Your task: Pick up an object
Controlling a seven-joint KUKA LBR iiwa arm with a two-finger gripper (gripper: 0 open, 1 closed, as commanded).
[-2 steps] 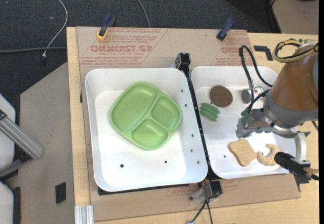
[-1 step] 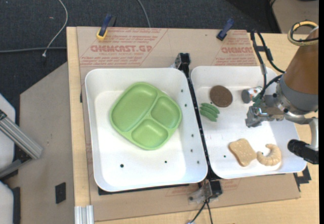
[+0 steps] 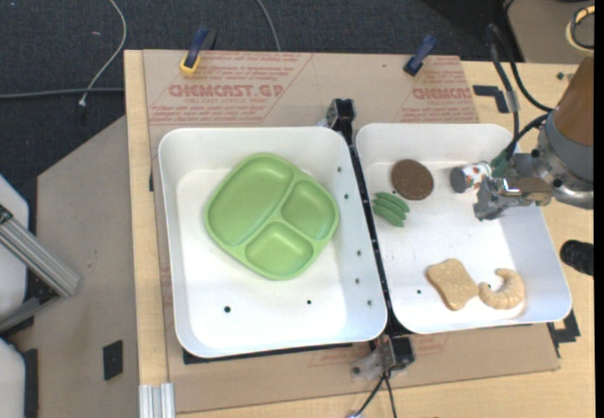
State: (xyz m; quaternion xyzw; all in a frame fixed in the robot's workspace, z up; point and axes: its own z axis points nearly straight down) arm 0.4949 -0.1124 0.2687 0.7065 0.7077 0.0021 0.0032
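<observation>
Camera view: two white bins are seen side by side on a cardboard-covered bench (image 3: 283,81). The left bin (image 3: 189,312) holds a green divided plate (image 3: 272,215), lying flat and turned at an angle, roughly centred.

The right bin (image 3: 538,265) holds four loose items. A brown round cookie-like piece (image 3: 412,179) is in the upper left part. A green leafy piece (image 3: 390,208) is just below and left of it, close to the wall shared with the left bin. A tan toast-like piece (image 3: 452,283) is in the lower part, and a curled pale shrimp-like piece (image 3: 504,292) is just beside it on the right; contact between those two cannot be judged.

The arm enters from the right. The gripper (image 3: 487,196) is placed over the upper right part of the right bin, right of the cookie and apart from it. Nothing is seen between the fingers. Whether the hand is released or clenched cannot be told.
</observation>
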